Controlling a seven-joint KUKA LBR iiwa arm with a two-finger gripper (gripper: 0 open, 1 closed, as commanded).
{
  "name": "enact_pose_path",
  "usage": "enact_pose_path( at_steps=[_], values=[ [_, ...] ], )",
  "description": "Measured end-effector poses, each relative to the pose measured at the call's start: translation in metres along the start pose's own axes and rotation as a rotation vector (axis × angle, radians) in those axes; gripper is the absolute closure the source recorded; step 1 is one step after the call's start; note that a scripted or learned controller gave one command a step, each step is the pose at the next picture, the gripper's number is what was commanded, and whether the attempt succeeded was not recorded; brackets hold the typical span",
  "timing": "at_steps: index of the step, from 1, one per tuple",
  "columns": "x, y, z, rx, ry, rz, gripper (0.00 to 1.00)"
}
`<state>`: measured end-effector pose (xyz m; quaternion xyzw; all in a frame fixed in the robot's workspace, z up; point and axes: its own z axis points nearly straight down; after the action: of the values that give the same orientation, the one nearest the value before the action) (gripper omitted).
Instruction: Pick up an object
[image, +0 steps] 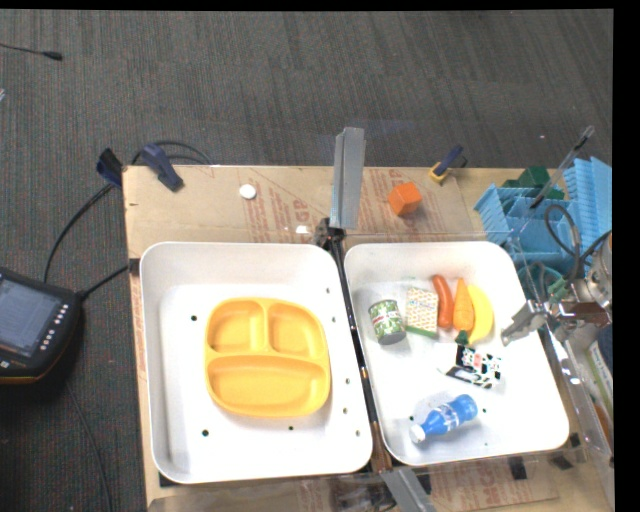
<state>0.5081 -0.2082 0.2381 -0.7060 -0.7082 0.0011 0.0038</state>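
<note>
Camera view: yellow tray (268, 357) in left bin (160, 300).

The gripper (528, 322) is a pale grey metal assembly with slim, angular fingers (520, 326) at the right bin's edge. Behind them sits a darker block with a brownish band; further detail is too blurred to tell.

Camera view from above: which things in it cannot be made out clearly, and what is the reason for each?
1. Gripper, at the right bin's edge: small and mixed with clutter; its finger state is unreadable.
2. Small black-and-white patterned object: too small to identify.
3. Green-labelled can: label text too small to read.
4. Blue plastic rack: cut off at the right, crossed by cables.
5. Black handheld screen device: cut off by the left edge.
</note>
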Motion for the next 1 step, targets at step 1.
enact_pose_path(
  at_steps=[1],
  values=[
    [0.0009,0.0001,-0.0074,0.005,0.004,-0.002,1.00]
  ],
)
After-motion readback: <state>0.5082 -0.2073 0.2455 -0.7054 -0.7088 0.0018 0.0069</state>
